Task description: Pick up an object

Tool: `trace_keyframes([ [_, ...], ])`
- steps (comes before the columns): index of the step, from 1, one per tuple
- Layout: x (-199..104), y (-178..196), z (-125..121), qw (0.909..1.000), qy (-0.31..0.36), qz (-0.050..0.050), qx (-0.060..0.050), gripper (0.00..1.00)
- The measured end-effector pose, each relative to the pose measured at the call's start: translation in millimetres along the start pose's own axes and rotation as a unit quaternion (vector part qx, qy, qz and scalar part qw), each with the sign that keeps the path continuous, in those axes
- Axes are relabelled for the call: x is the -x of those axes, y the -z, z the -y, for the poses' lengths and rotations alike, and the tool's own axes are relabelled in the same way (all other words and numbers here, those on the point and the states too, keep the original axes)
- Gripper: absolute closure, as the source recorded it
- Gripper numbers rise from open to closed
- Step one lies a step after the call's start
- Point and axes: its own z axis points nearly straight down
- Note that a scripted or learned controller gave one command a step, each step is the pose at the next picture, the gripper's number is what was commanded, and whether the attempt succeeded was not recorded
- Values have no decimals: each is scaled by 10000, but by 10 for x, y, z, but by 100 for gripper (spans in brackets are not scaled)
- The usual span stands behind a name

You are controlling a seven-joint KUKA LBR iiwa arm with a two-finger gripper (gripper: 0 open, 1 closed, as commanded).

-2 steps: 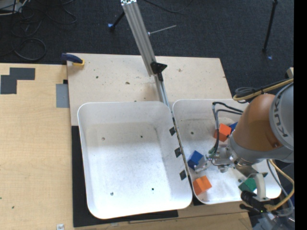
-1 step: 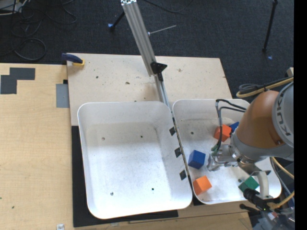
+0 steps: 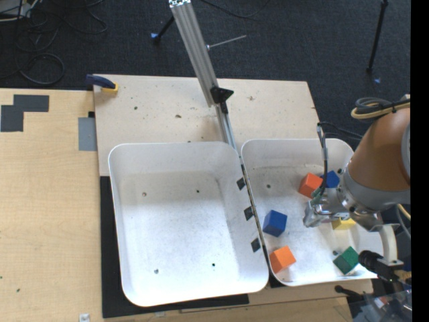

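Several small blocks lie in the right bin. A blue cube sits near the divider, with an orange cube in front of it. Another orange block and a small blue block lie further back. A yellow block peeks out from under the arm, and a green block rests near the front right corner. My gripper hangs low in the right bin, between the rear orange block and the yellow block, just right of the blue cube. Nothing visibly sits in it.
The left bin stands beside the right one, with black clips along the shared wall. A slanted aluminium bar rises from behind the bins. The bulky orange-banded wrist covers the right bin's right side.
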Motion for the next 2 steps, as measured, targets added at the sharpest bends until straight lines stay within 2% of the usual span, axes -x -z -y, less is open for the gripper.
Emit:
trace_keyframes([
  [1,11,368,-10,10000,12,-2,-4,100],
  [2,-463,353,-25,10000,30,-20,-31,100],
])
